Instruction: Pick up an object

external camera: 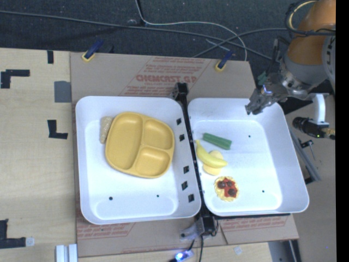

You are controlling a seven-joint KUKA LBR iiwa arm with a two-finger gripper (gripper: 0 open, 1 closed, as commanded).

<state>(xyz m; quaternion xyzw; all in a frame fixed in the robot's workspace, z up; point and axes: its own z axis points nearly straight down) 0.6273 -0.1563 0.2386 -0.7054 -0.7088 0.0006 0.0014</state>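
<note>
The right bin (272, 146) holds a green stick-shaped piece (217, 141), a yellow banana (210, 158) just below it, and a small round tart with red berries (227, 188) nearer the front. All three lie on the bin's left side. My gripper (256, 106) hangs over the bin's far right corner, well apart from these objects, with nothing seen between its fingers. In the left bin (90, 162) lies a yellow divided plate (139, 144), and a tan biscuit-like piece (105, 129) peeks out from under its left edge.
Both bins rest on a cardboard sheet (158, 75) held by yellow-blue clamps (92, 49). A black divider with clips (186, 146) runs between the bins. Cables (163, 23) cross the dark floor at the back. The arm's grey body (308, 53) stands at the right.
</note>
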